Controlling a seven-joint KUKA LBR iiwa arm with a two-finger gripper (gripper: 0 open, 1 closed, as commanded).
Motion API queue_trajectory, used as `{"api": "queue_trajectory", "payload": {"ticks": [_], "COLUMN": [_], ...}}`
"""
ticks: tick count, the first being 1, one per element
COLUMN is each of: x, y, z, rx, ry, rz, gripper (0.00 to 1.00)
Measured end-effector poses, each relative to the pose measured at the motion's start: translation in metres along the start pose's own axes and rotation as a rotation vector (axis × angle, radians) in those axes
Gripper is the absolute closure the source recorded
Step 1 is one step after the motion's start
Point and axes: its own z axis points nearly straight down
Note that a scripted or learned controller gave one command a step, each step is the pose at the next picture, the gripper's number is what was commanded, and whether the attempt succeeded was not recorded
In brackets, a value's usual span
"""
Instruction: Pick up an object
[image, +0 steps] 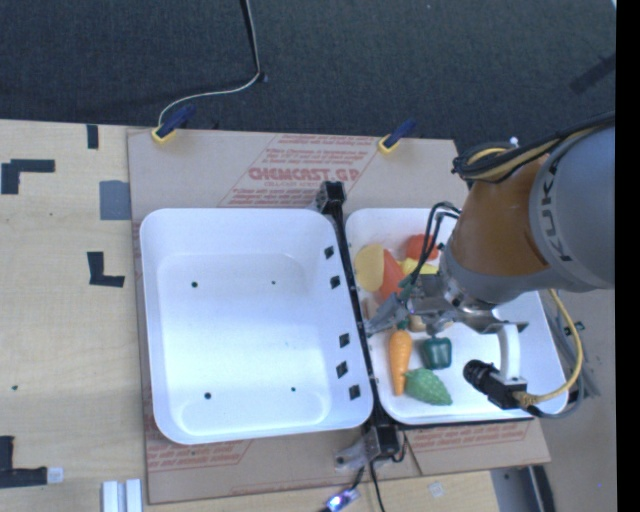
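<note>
Camera view, slanted down over the bench (60, 300). Showed the left bin (240, 400) with a bare white floor, and beside it the right bin (535, 400) with all the toys. Reached in from the right: the arm (520, 220), bent low over the right bin. Hung near the divider between the bins: the gripper (393, 315), low among the toys, with nothing visibly between its jaws. Could not tell whether the jaws were spread or clenched; too much wrist in the way.

Lay just behind the gripper: a yellow disc (370, 265). Sat further back, partly hidden by cables: a red piece (415, 245). Lay just in front of the gripper, lengthwise and near the bin's left wall: a carrot (399, 360). Sat at the front, right of the carrot's tip: a green lump (428, 387). Stood between that lump and the wrist: a dark green piece (436, 352).

Judged the step as settling on one toy, likely the carrot or the disc. Best done by centring over a single toy, closing across the carrot's narrow width, not along it, and keeping off the wall. Worth lifting straight up, to avoid dragging the neighbours.
</note>
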Motion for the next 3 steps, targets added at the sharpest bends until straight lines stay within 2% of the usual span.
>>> {"api": "queue_trajectory", "payload": {"ticks": [1, 2, 3], "x": [-0.118, -0.043, -0.045], "y": [-0.023, -0.021, -0.022], "z": [0.091, 0.094, 0.085], "rx": [-0.013, -0.011, -0.009], "ry": [-0.012, -0.003, -0.003], "rz": [0.019, 0.002, 0.006], "gripper": [0.0, 0.0, 1.0]}}
